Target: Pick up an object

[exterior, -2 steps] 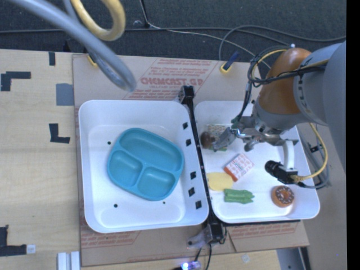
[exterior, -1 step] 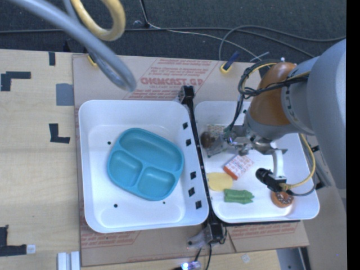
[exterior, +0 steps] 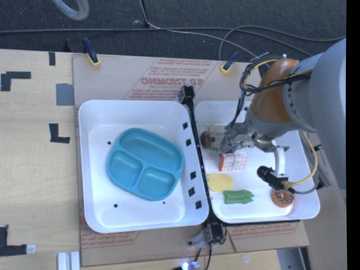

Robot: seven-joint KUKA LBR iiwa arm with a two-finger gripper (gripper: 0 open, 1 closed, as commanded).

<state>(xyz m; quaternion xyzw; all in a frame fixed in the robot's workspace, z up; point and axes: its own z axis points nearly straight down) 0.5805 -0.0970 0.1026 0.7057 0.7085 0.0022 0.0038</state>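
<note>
The gripper (exterior: 228,145) hung low in the right bin (exterior: 304,210), near its left wall, with the grey arm (exterior: 315,94) and its orange band (exterior: 273,91) rising behind it to the right. Whether it was open or closed could not be told; the wrist hid that part.

Directly below the gripper, touching or nearly so, lay a small red-and-white box (exterior: 233,161). Just to its left sat a brownish rounded object (exterior: 211,136), too blurred to name. Further below were a yellow lemon-like piece (exterior: 219,181) and a green vegetable-shaped toy (exterior: 238,196), close together. Off to the lower right, well apart, rested an orange round thing (exterior: 282,198) beside a black fitting (exterior: 270,176). Across the divider, in the left bin (exterior: 90,117), lay a blue sectioned plate (exterior: 145,163).

The crowding looked risky: a grasp there could catch the box's edge, nudge the brownish object, or close on nothing against the wall.
</note>
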